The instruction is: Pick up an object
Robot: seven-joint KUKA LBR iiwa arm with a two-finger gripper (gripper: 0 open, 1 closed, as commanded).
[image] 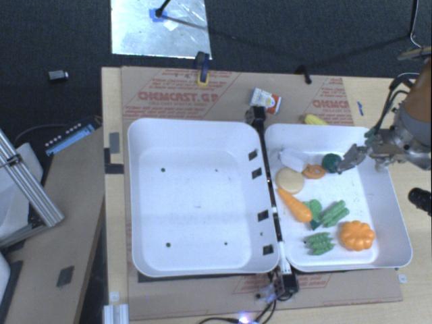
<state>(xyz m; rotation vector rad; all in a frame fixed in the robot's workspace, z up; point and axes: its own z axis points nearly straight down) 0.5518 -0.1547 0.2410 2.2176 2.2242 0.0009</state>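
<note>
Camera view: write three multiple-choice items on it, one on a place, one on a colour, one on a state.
1. Where does the pumpkin lie?
A. left bin
B. right bin, near corner
C. on the cardboard

2. What colour is the carrot?
A. orange
B. blue
C. white

3. How does the gripper stand to the dark green ball?
A. far off over the left bin
B. right beside it, in the right bin
C. outside both bins

Key: 1 B, the pumpkin sits inside the right bin toward its near right corner. 2 A, the carrot is plainly orange. 3 B, the gripper tip sits against the ball; a grasp cannot be told.
</note>
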